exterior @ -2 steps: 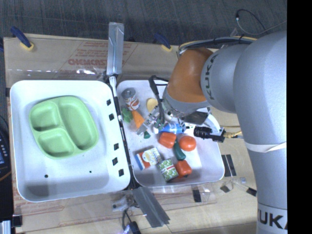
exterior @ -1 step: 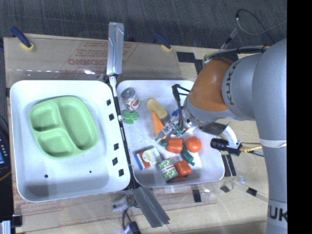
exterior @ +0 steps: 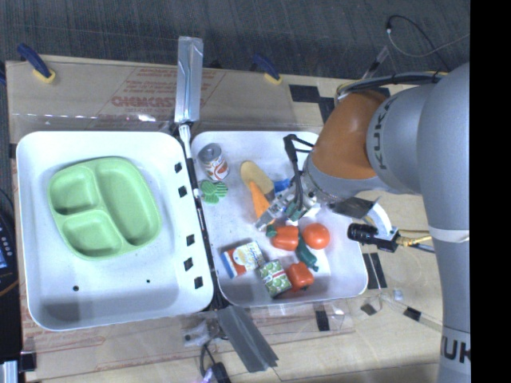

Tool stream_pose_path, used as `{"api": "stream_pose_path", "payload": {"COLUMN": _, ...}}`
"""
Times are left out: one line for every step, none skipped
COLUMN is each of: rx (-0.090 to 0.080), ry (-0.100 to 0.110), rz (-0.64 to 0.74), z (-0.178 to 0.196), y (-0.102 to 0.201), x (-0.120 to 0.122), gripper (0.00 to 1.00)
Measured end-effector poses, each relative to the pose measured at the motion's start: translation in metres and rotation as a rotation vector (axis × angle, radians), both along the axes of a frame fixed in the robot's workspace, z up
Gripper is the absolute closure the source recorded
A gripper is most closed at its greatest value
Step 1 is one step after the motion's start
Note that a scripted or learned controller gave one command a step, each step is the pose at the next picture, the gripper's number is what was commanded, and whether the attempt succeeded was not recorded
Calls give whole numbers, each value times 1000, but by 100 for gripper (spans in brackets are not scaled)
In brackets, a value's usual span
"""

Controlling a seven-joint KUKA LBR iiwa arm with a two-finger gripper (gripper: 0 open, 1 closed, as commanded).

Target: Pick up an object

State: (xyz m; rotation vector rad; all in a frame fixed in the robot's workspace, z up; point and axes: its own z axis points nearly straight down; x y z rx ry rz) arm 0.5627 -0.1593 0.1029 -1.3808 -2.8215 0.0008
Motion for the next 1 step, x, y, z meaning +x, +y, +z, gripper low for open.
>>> {"api": "stream_pose_path", "payload": {"rx": -1, "ry": -5, "rz": 17, "z": 125, "y": 18, "x": 14, "gripper": 100}}
